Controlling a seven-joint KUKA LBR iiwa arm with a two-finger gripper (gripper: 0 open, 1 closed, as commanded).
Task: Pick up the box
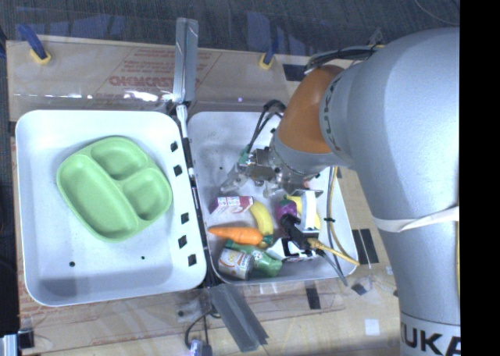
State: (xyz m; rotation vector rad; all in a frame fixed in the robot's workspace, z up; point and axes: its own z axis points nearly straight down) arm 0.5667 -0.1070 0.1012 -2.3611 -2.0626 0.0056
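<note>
A: How far along is the pick looking?

B: Early, I'd judge. The box (233,204) is lying flat in the right bin (205,137), just above the carrot (237,233), and nothing is lifting it yet. The gripper (264,169) is hanging over the bin just above and to the right of the box, under the orange band of the arm (406,136).

A: Is it gripping anything?

B: I cannot tell how the fingers are standing; the wrist and cables are crowding that spot. Nothing is showing between them, so I'm counting the grasp as still to do, and the lift after it.

A: What is the box looking like?

B: Small and flat, white with a pink or magenta patch of print, tilted a little. It is sitting just left of the banana (263,218), with the can (235,261) further below, past the carrot.

A: And the other bin?

B: The left bin (31,190) is carrying a green divided plate (114,186), well apart from the box.
</note>
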